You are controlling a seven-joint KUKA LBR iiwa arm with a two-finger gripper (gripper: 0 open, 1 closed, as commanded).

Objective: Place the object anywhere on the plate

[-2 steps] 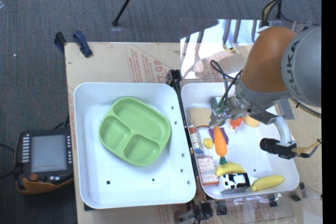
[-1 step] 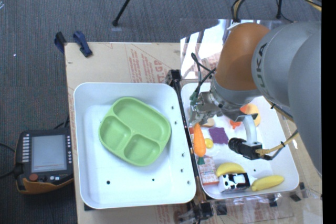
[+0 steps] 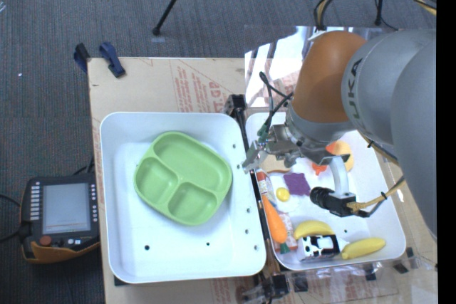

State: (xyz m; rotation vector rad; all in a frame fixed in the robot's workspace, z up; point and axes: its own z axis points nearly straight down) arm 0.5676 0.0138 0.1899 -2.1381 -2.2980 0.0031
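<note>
The grey arm (image 3: 388, 92) is seen reaching in from the right, its orange band (image 3: 328, 78) bulking over the upper part of the right bin (image 3: 395, 224). The wrist is bent downward and toward the left, so that the gripper (image 3: 260, 153) is brought low near the right bin's left wall, close to the divide between the two bins. How the jaws stand cannot be told, since they are small and partly lost against the clutter beneath.

The green plate (image 3: 184, 178), a three-compartment tray, is set tilted in the left bin (image 3: 121, 238), with nothing lying on it. The loose objects are gathered in the right bin: a carrot (image 3: 275, 221), a purple piece (image 3: 297, 184), a small yellow piece (image 3: 283, 194), two bananas (image 3: 313, 228) (image 3: 363, 248) and a black-and-white toy (image 3: 318, 245).
</note>
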